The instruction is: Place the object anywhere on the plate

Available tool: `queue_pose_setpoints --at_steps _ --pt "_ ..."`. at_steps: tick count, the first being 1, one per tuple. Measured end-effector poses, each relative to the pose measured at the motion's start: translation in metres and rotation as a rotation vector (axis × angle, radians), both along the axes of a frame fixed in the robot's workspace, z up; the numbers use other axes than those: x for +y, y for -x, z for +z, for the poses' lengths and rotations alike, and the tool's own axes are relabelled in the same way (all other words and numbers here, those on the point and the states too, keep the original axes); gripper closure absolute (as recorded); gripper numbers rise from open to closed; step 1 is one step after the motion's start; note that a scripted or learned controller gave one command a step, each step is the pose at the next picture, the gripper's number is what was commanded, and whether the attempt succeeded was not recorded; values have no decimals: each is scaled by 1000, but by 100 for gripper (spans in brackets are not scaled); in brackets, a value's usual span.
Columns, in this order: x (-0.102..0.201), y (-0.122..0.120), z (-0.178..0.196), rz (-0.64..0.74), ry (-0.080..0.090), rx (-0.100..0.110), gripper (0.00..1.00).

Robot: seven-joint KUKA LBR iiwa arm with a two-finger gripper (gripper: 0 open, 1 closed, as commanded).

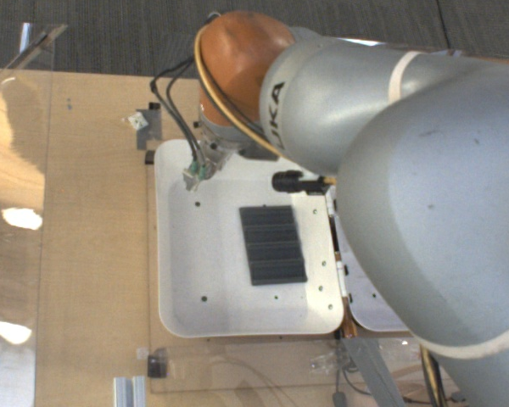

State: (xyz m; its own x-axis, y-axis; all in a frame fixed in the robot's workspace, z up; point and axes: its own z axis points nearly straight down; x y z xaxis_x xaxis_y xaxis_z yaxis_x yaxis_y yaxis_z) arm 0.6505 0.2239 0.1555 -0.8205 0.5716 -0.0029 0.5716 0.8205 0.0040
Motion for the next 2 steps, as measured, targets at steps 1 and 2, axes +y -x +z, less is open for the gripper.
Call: queue_pose_setpoints --at_steps 1,2 --pt "12 104 -63 620 1 -16 100" --pt "-81 152 -62 666 6 -19 100"
